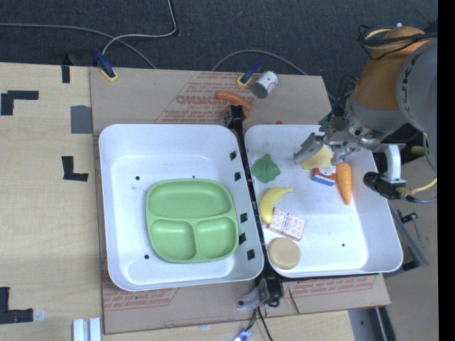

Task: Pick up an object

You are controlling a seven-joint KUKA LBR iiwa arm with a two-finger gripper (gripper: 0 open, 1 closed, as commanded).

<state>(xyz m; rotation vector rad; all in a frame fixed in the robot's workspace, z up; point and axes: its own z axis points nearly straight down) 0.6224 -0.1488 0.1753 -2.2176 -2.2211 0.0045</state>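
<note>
Round tan disc (284, 253): nearest to us, at the near edge of the right bin (370, 258), well below and left of the gripper.
Pink packet (287, 224): just above the disc, touching the banana (271, 202); both lie below-left of the gripper.
Gripper (318, 150): low in the far part of the right bin; we cannot tell whether it is spread or pressed together.
Yellow piece (316, 160): right at the gripper tip, apparently touching it; we cannot see it pinched.
Handling: we judge the yellow piece light, smooth and a little slippery, best taken across its narrow middle.
Carrot (344, 182): just below-right of the gripper, slim and stiff; it may roll.
Red-and-blue item (323, 177): directly below the gripper, beside the carrot.
Green leaf (266, 168): left of the gripper, flat, hard to pinch.
Green tray (192, 219): far left, in the left bin (117, 190).
</note>
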